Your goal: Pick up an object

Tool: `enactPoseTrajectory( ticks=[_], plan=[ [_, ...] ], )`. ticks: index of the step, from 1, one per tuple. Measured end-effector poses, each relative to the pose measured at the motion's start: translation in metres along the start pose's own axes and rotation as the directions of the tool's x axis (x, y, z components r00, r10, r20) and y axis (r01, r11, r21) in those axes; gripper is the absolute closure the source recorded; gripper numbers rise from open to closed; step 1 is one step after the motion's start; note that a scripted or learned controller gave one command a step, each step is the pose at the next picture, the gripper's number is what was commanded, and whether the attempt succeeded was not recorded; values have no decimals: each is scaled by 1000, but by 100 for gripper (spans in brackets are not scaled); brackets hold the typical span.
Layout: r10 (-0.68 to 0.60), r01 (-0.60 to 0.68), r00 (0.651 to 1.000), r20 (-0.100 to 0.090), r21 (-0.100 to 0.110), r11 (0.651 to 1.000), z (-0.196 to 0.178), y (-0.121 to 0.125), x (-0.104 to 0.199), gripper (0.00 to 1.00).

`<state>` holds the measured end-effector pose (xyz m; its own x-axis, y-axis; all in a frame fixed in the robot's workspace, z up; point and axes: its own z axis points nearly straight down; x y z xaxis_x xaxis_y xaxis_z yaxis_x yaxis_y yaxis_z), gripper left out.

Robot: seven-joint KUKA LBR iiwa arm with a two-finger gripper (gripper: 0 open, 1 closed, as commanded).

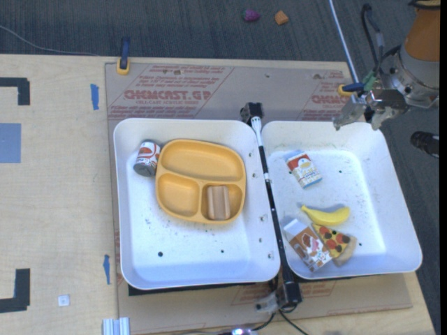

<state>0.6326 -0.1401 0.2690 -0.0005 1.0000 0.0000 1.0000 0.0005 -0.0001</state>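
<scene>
1. I see my gripper [362, 114] up over the far corner of the right bin [391, 208]. Its two fingers are spread apart and there is nothing between them.
2. The task is to pick up a thing, and the things I could pick are in the right bin. There are four of them.
3. One small carton [304, 169] is white with a red picture on it. It lies closest to my gripper, a little below it and to the left.
4. One banana [326, 214] is yellow and bent. It lies farther below my gripper, past the carton.
5. One pizza slice [336, 243] has red dots on it. It lies just under the banana.
6. One snack box [307, 243] is brown and white. It touches the pizza slice and lies near the front of the bin, far from my gripper.
7. There are two white bins, side by side. The left bin [140, 250] is well away from my gripper.
8. The left bin holds one yellow plate [200, 180] with three parts. One brown block [218, 202] lies in one small part.
9. One can [146, 158] lies on its side, touching the plate's left edge.
</scene>
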Motion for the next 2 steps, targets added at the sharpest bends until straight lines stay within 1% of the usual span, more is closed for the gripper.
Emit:
enactPoseTrajectory(
  ticks=[1, 2],
  plan=[
    [1, -1, 1000, 0, -1, 1000, 172, -43, 16, 0],
    [1, -1, 1000, 4, -13, 1000, 180, -119, 30, 0]
  ],
)
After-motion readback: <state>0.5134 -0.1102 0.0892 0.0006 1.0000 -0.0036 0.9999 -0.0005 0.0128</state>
